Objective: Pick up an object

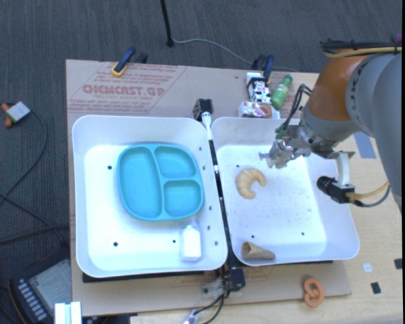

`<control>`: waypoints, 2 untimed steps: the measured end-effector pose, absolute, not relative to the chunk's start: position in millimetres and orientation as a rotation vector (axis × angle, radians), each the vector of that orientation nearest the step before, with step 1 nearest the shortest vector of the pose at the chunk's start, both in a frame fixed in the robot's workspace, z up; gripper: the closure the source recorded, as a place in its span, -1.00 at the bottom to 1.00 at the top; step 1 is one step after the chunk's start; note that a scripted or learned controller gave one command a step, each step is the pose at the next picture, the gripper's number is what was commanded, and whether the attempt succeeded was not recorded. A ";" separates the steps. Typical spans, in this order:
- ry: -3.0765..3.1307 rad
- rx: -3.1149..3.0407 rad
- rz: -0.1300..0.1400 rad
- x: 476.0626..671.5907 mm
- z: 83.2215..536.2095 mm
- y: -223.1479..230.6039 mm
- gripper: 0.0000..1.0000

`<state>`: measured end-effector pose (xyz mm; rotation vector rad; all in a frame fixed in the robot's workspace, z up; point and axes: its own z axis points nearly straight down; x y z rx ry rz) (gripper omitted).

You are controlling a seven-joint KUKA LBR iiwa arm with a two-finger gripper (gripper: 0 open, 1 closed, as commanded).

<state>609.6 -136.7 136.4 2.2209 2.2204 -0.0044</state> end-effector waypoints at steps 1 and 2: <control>2.222 2.220 -0.001 624.8 140.1 -149.0 1.00; 2.223 2.220 0.001 631.9 141.5 -148.3 1.00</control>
